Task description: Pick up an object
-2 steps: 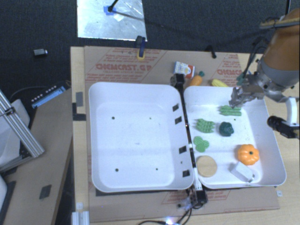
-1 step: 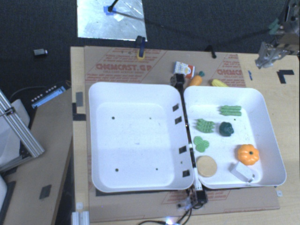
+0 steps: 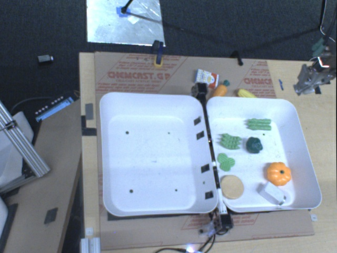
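Nearest you, the right white bin (image 3: 300,121) holds the round orange pumpkin toy (image 3: 278,173) at five o'clock, an easy target. Farther, at two o'clock, the grey gripper (image 3: 314,78) hovers outside the bin's rim; you cannot tell its opening, and nothing visible is in it.

A single fixed camera looks down at a slant from above the bench (image 3: 174,67), far enough to frame both white bins (image 3: 152,154) whole.
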